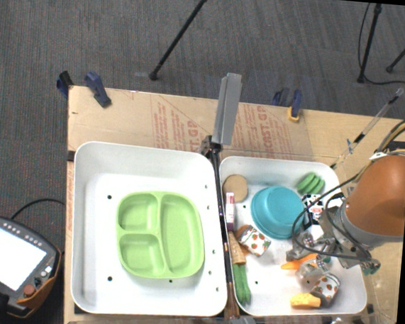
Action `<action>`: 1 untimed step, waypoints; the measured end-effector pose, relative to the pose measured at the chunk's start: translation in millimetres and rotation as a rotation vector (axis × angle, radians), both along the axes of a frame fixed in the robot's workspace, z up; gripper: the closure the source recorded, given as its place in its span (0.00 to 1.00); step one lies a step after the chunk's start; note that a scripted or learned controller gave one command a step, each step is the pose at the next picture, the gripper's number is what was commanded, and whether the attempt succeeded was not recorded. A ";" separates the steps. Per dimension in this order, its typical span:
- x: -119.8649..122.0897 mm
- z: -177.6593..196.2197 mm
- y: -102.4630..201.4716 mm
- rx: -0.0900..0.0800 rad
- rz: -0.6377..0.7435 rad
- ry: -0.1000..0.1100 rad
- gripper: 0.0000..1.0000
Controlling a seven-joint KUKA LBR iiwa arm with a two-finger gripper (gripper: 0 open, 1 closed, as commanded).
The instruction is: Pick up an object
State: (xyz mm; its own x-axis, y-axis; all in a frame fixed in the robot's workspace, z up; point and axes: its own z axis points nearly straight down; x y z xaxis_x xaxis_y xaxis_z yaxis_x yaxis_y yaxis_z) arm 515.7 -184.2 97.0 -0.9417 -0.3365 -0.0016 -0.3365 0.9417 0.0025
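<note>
We can read red lettering printed on the cardboard sheet point(262, 131) covering the surface, but it runs reversed and only fragments such as "GP" come through; nothing else carries writing we can make out. Two white bins sit side by side: the left bin point(93, 183), in the centre-left of the frame, holds one light green divided plate point(160, 233) with three compartments. The right bin point(267, 299) holds the candidate objects, clustered together: one teal bowl point(277, 210) upside down near the middle, one green ridged piece point(311, 182) at its upper right, one tan round item point(235, 186) at the upper left, one white cup with red spots point(254, 242) below the bowl, a similar spotted cup point(327, 286) at the lower right, one orange carrot-like piece point(298, 262), one yellow wedge point(306, 300), and one green vegetable point(242, 285) along the lower left wall. The tool point(319, 259) hangs low over the lower right of this bin, just beside the carrot piece and the second cup; we cannot tell how its jaws stand or whether anything is caught.
</note>
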 end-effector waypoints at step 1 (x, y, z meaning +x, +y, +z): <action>12.8 120.5 15.0 -0.006 -0.003 -0.015 1.00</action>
